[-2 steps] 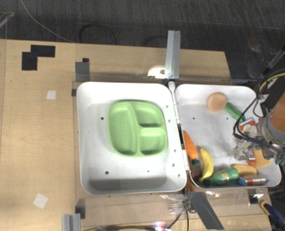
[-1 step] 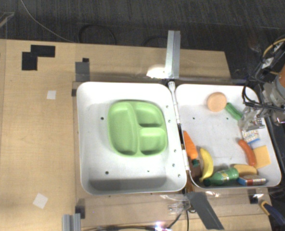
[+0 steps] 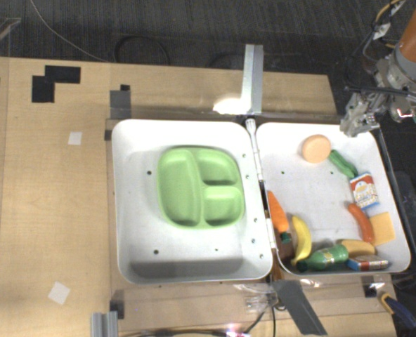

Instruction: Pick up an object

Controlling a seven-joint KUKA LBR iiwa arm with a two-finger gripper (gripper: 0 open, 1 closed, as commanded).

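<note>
Arm enters from the right, wrist at the far-right corner of the scene, orange band above it. Gripper [image 3: 360,116] hangs over the far-right rim of the right bin [image 3: 313,188], angled down and leftward. Nothing is visible between its tips; whether it is spread or pressed together cannot be told at this resolution.

Nearest item to the gripper: a round peach-coloured ball [image 3: 316,148], near the far wall of the right bin, apart from the gripper. Just right of it, a green pepper [image 3: 341,163], long axis running far-left to near-right. Next, a small white carton [image 3: 363,191], upright in view, then a red-orange sausage [image 3: 362,220] pointing far-left to near-right, beside a yellow cheese wedge [image 3: 382,227].

Along the near wall: a green bottle [image 3: 325,258] lying left-right, and a marker [image 3: 368,264] lying left-right. At the left wall: a carrot [image 3: 278,213], long axis far to near, and a banana [image 3: 301,237] curving far to near.

Left bin [image 3: 131,188] holds a green divided plate [image 3: 198,186], well apart from the gripper.
</note>
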